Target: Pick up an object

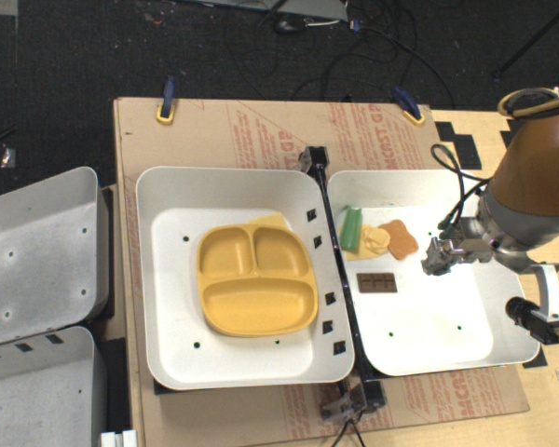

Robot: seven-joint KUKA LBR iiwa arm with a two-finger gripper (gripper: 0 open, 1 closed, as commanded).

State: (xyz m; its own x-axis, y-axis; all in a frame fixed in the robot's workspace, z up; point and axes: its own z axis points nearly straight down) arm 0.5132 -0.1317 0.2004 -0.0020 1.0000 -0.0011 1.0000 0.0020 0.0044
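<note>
Claw [435,259] hung over right bin [466,338], grip state unclear, near orange piece [402,238]; yellow divided plate [257,279] sat in left bin [168,343].

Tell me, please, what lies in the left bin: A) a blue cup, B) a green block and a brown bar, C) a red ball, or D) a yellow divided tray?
D: the yellow divided tray rests on the floor of the left bin, while the green block and brown bar lie in the right bin.
</note>
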